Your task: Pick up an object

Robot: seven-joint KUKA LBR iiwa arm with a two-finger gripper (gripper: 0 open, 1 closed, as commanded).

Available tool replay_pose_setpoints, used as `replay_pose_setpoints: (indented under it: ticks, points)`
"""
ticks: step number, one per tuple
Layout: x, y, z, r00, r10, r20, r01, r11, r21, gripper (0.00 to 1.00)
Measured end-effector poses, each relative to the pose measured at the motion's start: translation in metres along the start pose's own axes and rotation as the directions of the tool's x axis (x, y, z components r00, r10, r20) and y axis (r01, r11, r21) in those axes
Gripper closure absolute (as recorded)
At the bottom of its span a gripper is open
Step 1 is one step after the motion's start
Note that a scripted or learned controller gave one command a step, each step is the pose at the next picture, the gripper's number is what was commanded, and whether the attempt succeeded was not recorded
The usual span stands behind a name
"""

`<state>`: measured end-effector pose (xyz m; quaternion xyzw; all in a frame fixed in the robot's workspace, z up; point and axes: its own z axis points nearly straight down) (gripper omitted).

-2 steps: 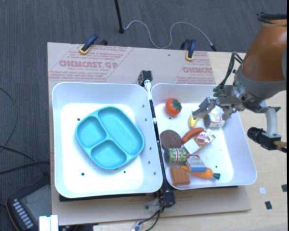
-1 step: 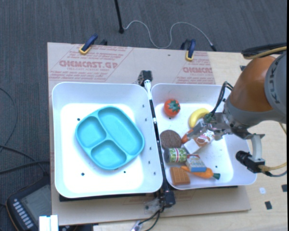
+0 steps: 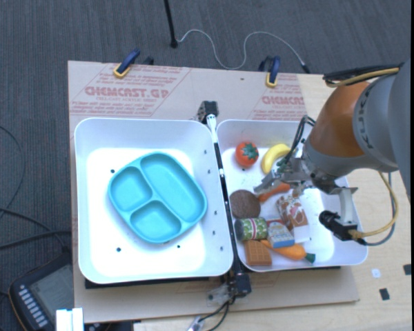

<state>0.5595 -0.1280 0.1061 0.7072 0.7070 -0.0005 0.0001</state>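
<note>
From above, the arm reaches over the right bin, its gripper low among a tomato, a banana, a carrot, a brown disc, a can, a waffle and a printed packet; whether it grasps anything cannot be told. The left bin holds a blue divided plate, and both bins sit on a clamped board over grey carpet.
</note>
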Motion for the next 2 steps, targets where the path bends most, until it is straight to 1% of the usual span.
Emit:
replay_pose_setpoints:
  ticks: [1, 2]
  points:
    - [0.000, 0.000, -0.009, 1.000, 0.000, -0.001, 0.000, 1.000, 0.001, 1.00]
    - [0.050, -0.040, -0.078, 1.000, -0.002, -0.001, 0.002, 1.000, -0.001, 1.00]
